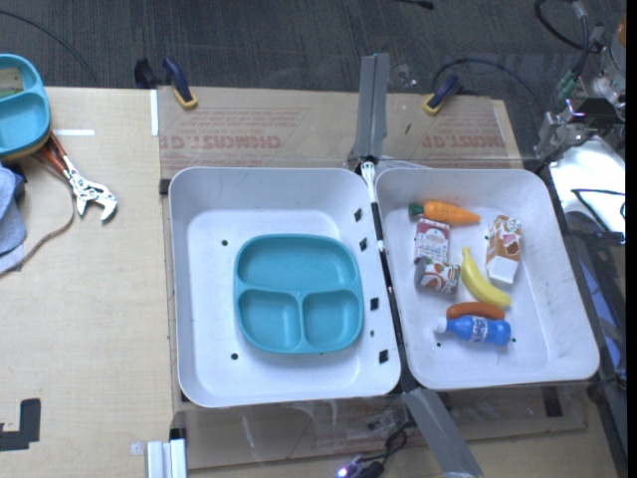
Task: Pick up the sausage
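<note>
1. White plastic makes up the two bins: the left bin point(189, 297) and the right bin point(557, 357) sit side by side on the bench point(80, 347), their inner edges touching.
2. Nearest in the right bin, a blue bottle point(480, 332) lies on its side toward the bin's near edge.
3. The sausage point(475, 311), reddish-orange, lies just behind the bottle and touching it, roughly parallel to it, in the near half of the right bin. Nothing grips it.
4. A yellow banana point(483, 280) curves just beyond the sausage, its near end close to it.
5. Left of the banana stands a red-and-white carton point(435, 255); to the banana's right is a small orange-and-white box point(503, 251).
6. Farthest in that bin, an orange carrot point(451, 212) lies near the far edge.
7. The left bin holds a teal divided plate point(299, 294), about central, with one large section on the far side and two small ones on the near side.
8. On the bench's left side lie a steel wrench point(91, 196) and, at the far left edge, another teal plate point(20, 103).
9. Two clamps point(180, 88) grip the bench's far edge.
10. Whether the gripper is released or clenched cannot be told.
</note>
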Controlling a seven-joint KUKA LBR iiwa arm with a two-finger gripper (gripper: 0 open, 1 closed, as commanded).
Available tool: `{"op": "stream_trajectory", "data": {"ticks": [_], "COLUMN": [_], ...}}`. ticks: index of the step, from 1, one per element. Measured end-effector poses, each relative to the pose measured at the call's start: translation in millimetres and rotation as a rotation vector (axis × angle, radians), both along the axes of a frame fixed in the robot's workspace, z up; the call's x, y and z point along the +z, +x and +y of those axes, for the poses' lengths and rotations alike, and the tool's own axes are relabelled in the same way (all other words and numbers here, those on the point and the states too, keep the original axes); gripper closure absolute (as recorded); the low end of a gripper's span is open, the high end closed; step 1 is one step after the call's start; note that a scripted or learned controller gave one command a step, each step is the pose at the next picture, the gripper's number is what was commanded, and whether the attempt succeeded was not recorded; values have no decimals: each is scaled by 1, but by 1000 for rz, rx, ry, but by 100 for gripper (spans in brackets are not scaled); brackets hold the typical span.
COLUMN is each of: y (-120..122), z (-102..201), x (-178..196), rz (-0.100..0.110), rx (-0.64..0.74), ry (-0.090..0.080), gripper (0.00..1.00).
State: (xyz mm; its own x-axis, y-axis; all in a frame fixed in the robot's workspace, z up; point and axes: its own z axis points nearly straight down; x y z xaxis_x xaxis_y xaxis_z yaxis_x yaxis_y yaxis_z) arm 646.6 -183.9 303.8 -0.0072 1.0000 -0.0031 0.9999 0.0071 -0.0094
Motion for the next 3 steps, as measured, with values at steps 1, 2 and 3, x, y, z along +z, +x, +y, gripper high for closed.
{"op": "stream_trajectory", "data": {"ticks": [1,2,3], "y": [1,2,3], "z": [0,0,0], "x": [7,14,21], "rz": [3,6,8], "rx": [3,6,9], "ry": [-2,-3,-5], "gripper": [100,100,100]}}
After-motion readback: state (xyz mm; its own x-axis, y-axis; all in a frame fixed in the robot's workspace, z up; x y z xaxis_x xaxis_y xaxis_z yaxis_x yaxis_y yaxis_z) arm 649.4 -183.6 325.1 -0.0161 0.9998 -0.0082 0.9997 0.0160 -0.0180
